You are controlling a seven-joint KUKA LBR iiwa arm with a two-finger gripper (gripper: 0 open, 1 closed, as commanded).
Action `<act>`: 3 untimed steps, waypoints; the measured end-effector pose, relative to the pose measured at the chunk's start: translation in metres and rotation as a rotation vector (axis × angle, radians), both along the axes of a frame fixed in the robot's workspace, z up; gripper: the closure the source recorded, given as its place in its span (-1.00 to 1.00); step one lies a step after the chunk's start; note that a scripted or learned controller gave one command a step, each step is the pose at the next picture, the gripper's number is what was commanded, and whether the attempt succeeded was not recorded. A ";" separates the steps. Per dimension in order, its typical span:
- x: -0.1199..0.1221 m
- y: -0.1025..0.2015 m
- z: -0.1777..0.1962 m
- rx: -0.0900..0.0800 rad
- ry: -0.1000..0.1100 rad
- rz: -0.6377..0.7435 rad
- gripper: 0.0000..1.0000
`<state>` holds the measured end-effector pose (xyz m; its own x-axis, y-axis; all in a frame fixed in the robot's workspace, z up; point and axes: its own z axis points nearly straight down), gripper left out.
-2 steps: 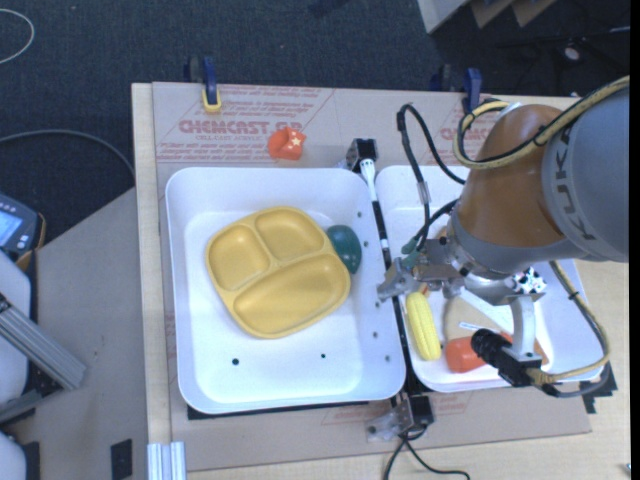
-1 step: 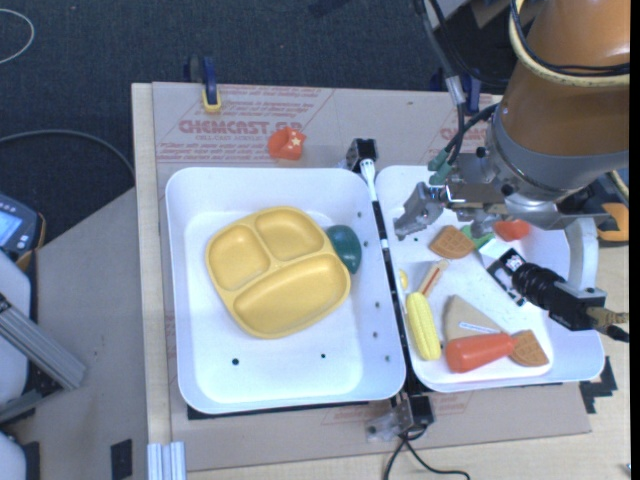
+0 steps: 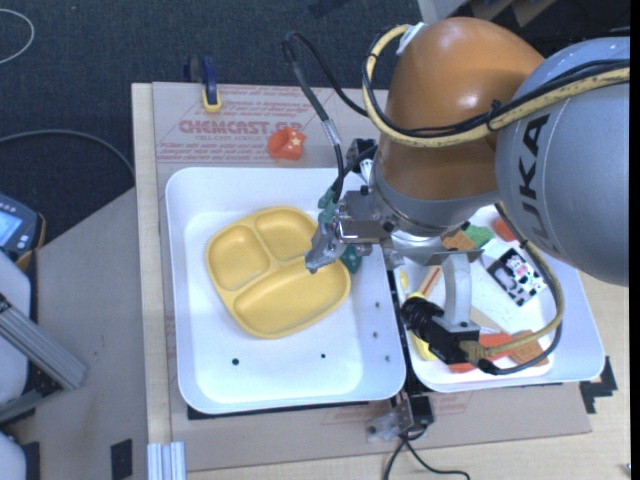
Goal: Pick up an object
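Gripper down at the left bin's right edge, over the yellow divided plate; finger state impossible to tell.

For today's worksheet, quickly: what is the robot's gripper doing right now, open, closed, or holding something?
Gripper: over the yellow divided plate in the left bin; open or closed cannot be told.

Dark carpet floor; brown bench board.
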<state>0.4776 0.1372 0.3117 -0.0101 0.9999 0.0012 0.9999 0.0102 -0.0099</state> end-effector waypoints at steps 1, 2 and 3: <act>0.002 -0.005 0.014 -0.001 -0.008 -0.008 1.00; 0.002 -0.005 0.024 -0.001 -0.010 -0.007 1.00; 0.003 -0.005 0.034 -0.002 -0.012 -0.006 1.00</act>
